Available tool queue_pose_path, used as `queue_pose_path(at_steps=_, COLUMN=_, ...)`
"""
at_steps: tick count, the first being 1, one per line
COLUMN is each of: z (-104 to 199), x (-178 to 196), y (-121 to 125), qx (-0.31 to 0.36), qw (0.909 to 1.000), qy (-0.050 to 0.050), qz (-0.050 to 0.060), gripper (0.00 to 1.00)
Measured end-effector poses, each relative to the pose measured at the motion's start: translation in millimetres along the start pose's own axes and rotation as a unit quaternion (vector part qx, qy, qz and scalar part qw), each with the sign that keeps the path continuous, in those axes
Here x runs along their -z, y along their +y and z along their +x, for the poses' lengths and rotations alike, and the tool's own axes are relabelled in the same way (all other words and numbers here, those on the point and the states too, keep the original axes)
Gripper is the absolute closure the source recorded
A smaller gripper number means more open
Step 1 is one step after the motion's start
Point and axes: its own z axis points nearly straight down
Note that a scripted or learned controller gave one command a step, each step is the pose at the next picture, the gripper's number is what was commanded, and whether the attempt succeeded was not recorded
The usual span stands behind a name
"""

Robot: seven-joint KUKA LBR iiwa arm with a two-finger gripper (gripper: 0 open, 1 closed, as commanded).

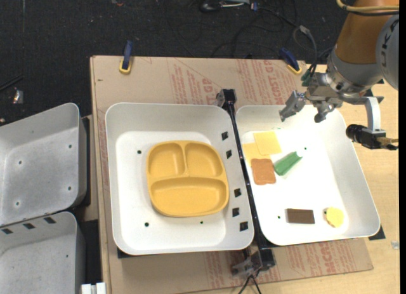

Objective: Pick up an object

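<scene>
Grey arm [380,39], broad orange band, metal wrist block, grey two-finger claw [306,110]

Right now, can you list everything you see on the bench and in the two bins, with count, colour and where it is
left bin: one, white, left half of the bench
right bin: one, white, beside the left bin
divided tray: one, yellow-orange, three compartments, middle of the left bin
yellow slice: one, pale yellow, flat, upper left of the right bin
orange slab: one, orange-brown, just below the yellow slice
green piece: one, green, lying at a slant right of the orange slab
brown block: one, dark brown, near the front of the right bin
yellow lump: one, yellow, right of the brown block
clamps: two, blue and yellow, back edge of the bench
gripper: one, grey, over the right bin's back edge, open, holding nothing
</scene>
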Motion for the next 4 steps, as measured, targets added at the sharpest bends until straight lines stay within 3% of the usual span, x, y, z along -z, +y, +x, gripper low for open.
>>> queue_pose_path(at_steps=1, z=0.2, x=8.5, y=2.4, qx=0.001, qw=1.0000, qy=-0.001, qz=-0.007, gripper=0.00)
queue_pose_path(at_steps=4, z=8.7, x=-131.8, y=8.6, qx=0.001, qw=1.0000, qy=-0.001, qz=-0.006, gripper=0.00)
